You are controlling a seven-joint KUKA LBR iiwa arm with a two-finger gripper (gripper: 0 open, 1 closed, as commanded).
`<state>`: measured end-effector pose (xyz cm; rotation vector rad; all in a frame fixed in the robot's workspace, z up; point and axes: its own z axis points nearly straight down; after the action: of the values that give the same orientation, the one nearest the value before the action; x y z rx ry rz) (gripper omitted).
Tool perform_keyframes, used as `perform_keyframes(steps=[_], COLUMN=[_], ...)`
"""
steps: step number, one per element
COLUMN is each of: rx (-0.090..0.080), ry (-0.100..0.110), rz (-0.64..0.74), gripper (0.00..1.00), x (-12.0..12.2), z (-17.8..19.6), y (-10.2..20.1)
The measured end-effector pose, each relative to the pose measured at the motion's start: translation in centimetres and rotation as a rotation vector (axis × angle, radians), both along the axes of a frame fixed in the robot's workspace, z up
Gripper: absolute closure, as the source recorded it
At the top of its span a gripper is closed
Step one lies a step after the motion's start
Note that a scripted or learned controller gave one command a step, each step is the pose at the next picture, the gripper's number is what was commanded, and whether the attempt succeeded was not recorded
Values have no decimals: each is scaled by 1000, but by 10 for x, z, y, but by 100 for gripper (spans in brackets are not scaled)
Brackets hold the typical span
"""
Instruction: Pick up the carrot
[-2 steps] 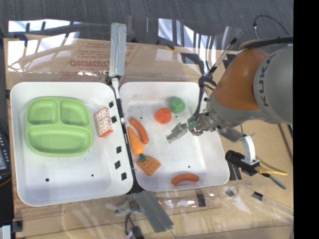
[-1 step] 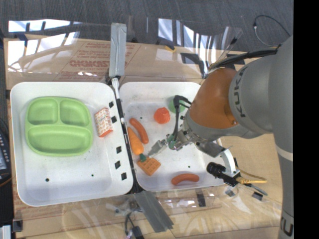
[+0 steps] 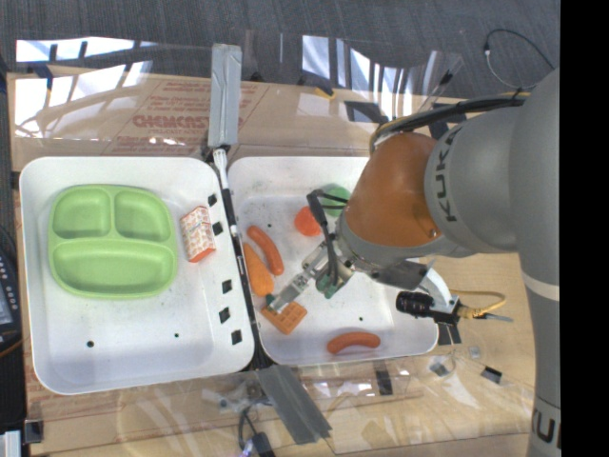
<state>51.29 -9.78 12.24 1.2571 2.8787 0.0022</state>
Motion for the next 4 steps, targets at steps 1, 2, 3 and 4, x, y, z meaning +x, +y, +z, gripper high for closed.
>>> perform_keyframes(steps=[1, 2, 3, 4], rx=[-2, -4, -10, -8], ry=[0, -7, -7, -6], rz=[160, 547, 118, 151], gripper=[0, 0, 0, 0], x=[24, 37, 36, 57], z=[1, -25, -24, -25], y=[-7, -2, -2, 0])
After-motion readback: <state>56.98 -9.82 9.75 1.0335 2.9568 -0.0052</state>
